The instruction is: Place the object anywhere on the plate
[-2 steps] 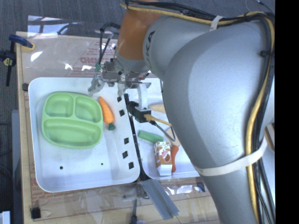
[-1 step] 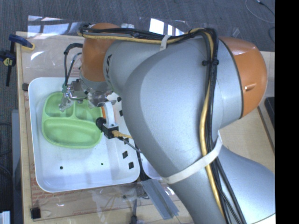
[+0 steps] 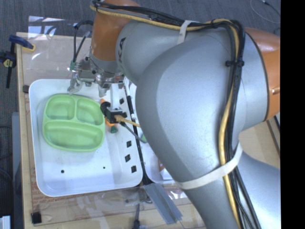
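Observation:
A light green divided plate (image 3: 74, 122) lies in the left bin (image 3: 71, 175), toward its far left. My gripper (image 3: 87, 86) hangs over the bin's far edge, just beyond the plate's far rim. Its two fingers (image 3: 73, 85) stand apart and point down with nothing between them, so it is open. A small orange and green object (image 3: 111, 124) lies on the bin floor just right of the plate. It is partly hidden, and it sits to the near right of the gripper, apart from the fingers.
The arm's large grey body covers most of the right bin (image 3: 156, 174), leaving a sliver of its near left corner. The ridge between the bins (image 3: 129, 147) carries several small black marks. A blue clamp (image 3: 21, 43) sits at the bench's far left corner.

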